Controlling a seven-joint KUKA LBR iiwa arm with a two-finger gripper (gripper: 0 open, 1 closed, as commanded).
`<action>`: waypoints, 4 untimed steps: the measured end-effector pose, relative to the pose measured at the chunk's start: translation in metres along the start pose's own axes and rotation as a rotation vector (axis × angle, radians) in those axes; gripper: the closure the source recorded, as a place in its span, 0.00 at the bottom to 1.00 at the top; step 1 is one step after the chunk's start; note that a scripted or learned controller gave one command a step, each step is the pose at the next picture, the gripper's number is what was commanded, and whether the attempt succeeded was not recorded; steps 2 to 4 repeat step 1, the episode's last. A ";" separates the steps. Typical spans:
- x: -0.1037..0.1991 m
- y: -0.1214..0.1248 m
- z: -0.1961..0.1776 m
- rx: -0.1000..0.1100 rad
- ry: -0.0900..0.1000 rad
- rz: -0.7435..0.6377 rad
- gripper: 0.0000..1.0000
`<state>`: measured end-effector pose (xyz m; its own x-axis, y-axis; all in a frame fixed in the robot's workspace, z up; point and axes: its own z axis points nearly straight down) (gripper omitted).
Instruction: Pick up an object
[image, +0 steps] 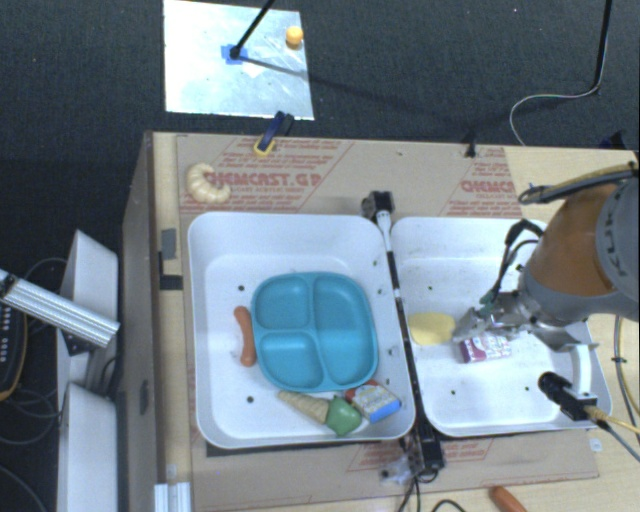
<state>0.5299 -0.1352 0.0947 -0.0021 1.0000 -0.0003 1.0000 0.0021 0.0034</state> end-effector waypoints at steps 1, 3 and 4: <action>0.082 0.001 -0.090 0.000 0.001 -0.002 1.00; 0.082 0.001 -0.090 0.000 0.001 -0.002 1.00; 0.082 0.001 -0.090 0.000 0.001 -0.002 1.00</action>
